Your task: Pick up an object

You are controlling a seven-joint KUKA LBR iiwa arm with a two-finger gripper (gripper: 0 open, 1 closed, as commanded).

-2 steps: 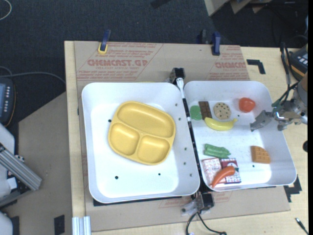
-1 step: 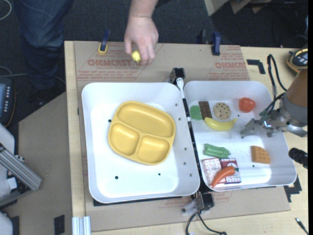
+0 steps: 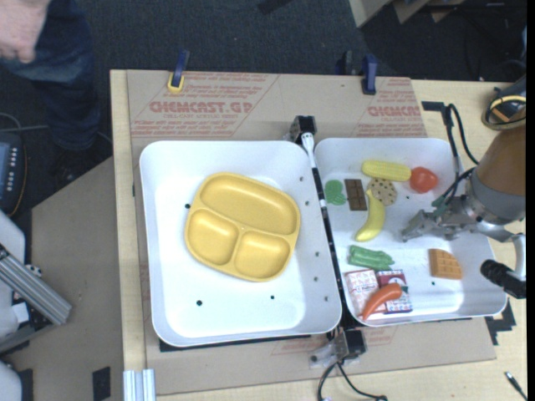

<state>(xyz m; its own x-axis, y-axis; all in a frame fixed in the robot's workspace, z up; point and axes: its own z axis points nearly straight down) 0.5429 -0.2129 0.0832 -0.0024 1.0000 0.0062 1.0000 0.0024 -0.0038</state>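
Nearest you in the right bin (image 3: 468, 153), a glossy orange-red pepper (image 3: 383, 297) lies across a flat printed packet (image 3: 378, 290). Just behind it sits a bumpy green pod (image 3: 370, 256), and off to the right a square, grid-patterned waffle (image 3: 445, 264). Further back you see a smooth curved banana (image 3: 375, 217), then the claw (image 3: 415, 226) hovering low over bare white plastic with its metal fingers spread apart, gripping nothing. Beyond those lie a speckled round cookie (image 3: 383, 191), a brown chocolate bar (image 3: 356, 195), a green round piece (image 3: 334, 192), a knobbly corn cob (image 3: 386, 170) and a shiny red tomato (image 3: 423, 179). The left bin (image 3: 167, 224) holds a yellow three-compartment tray (image 3: 242, 225) on the tabletop (image 3: 125, 182)
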